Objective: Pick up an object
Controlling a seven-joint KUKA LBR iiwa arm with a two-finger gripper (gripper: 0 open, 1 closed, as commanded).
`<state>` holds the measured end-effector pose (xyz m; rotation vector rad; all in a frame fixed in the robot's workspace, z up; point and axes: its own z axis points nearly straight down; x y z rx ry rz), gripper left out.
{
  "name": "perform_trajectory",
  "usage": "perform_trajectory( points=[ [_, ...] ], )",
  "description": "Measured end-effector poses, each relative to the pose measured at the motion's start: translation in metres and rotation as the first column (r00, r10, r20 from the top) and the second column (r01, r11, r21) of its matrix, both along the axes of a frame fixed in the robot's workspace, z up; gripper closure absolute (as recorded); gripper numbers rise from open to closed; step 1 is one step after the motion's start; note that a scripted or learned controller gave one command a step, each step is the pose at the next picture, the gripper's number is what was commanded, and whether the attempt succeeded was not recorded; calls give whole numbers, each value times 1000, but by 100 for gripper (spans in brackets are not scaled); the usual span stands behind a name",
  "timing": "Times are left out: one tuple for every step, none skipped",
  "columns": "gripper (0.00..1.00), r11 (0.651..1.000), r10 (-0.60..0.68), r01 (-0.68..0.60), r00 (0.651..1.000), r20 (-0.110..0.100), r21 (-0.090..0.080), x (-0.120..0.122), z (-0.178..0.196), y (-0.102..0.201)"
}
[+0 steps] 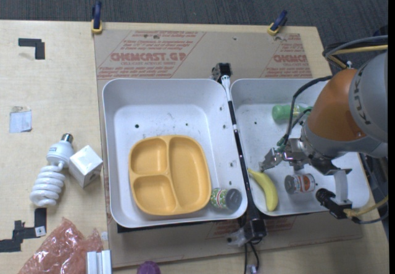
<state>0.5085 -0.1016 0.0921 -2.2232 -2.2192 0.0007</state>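
Yellow banana (266, 187), yellow divided plate (170, 175), white bins (117, 143)

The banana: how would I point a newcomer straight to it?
Look in the right bin, at its near left corner beside the divider. The banana lies there, below the gripper. It is the one curved yellow thing there; the small can beside it is stubby and labelled.

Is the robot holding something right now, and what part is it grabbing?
Nothing is held. The gripper hangs in the right bin, just above the banana, with nothing between its fingers. A small can lies beside it, untouched.
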Motion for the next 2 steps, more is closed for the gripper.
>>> perform_trajectory(
  points=[
    [100,1000,-1,1,1000,2,-1,1,10,-1],
    [100,1000,2,-2,1000,1,0,9,0,5]
  ],
)
